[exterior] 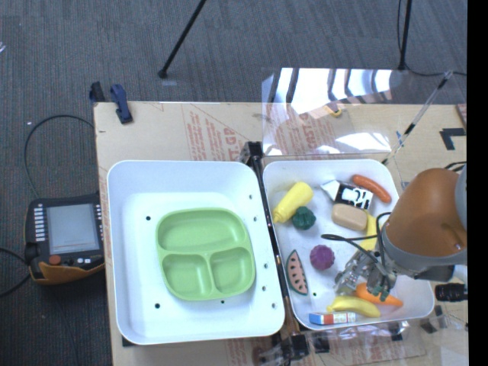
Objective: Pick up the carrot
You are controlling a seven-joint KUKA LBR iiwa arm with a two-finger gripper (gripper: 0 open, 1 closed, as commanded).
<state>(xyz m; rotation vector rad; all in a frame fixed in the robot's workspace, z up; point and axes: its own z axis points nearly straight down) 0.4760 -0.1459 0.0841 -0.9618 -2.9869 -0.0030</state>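
"Down at the front of the right bin (404, 175) I can see a toothpaste tube (332, 319), and just behind it a banana (352, 306). Is that the carrot (385, 299) next to them?"

"Yes, the orange one lying flat in the front right corner of that bin, its tip towards the wall. The claw (367, 279) hangs right over its thick end, and the arm's orange band (431, 208) hides a good bit of that corner."

"Has it got hold of it?"

"I cannot tell whether the claw is spread or pressed together; it is a dark tangle from here, so I would not call it a grip."

"What would make this go well, you reckon?"

"Straddle the carrot across its width, not along it, I think. The banana is touching or nearly touching it, so 1 finger needs to slip between the 2 without catching the banana. Then a straight lift, since the bin wall is close."

"And the left bin (122, 204)?"

"Just a green plate (204, 252) with 3 compartments, well apart from all this."
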